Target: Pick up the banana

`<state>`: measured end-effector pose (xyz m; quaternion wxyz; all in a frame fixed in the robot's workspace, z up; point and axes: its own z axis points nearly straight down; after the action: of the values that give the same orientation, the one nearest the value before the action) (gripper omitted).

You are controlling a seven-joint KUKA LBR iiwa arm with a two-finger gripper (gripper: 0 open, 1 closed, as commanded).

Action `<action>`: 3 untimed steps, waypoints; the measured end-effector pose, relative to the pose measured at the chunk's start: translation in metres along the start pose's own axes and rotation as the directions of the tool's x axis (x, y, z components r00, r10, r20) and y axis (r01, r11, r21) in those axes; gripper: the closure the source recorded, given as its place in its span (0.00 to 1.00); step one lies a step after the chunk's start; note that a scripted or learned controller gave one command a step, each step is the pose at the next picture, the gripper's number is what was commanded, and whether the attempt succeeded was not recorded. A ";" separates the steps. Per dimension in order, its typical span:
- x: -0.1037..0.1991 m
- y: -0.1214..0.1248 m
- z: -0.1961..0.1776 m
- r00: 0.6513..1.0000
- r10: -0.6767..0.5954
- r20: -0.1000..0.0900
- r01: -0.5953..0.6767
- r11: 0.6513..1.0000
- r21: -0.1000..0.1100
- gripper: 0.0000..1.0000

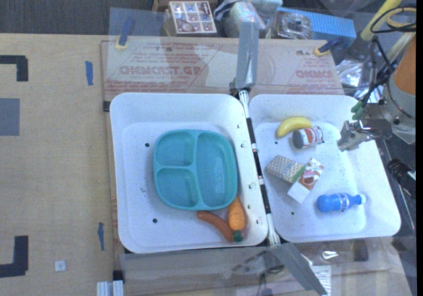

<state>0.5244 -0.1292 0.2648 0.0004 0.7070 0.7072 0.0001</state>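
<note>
My worry is the small can [308, 136] touching the banana [293, 125] on its near side: if I come down a little off, I could nudge the can or clip it instead, and the curved fruit may roll out of my grasp. The banana lies near the far edge of the right bin [383, 222], toward the divider between the bins. My gripper [351, 135] hangs over that bin's right edge, well apart from the banana; I cannot tell its state.
</note>
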 end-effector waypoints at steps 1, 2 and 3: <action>-0.002 0.053 0.136 1.000 0.015 0.000 -0.015 1.000 0.001 0.00; -0.020 0.142 0.138 0.998 0.060 0.001 -0.060 0.998 0.000 0.00; 0.022 0.150 0.155 0.994 -0.113 0.008 0.113 0.993 -0.028 0.00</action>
<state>0.6744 -0.1077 0.1100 0.0130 0.6656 0.7461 0.0079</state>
